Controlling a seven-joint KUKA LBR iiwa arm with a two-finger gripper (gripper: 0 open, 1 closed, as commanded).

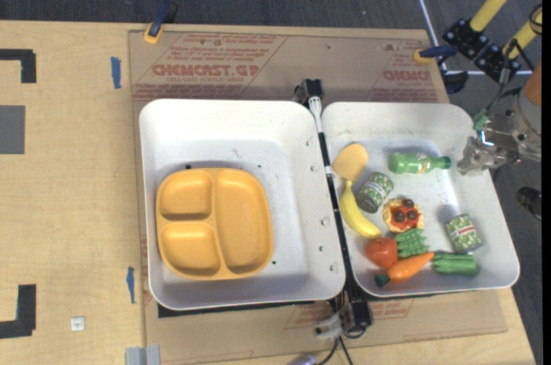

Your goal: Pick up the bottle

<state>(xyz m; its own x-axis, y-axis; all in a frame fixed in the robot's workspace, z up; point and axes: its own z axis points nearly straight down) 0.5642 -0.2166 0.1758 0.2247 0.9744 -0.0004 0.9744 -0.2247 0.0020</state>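
The green bottle lies on its side at the right bin's far end, cap pointing right toward the gripper. The gripper hangs just beside that cap over the bin's right rim, likely lining up a grasp; whether it is spread or pressed together I cannot tell.

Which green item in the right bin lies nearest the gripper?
The green bottle, lying on its side along the bin's far edge, cap toward the gripper; the cans and cucumber lie nearer the camera.
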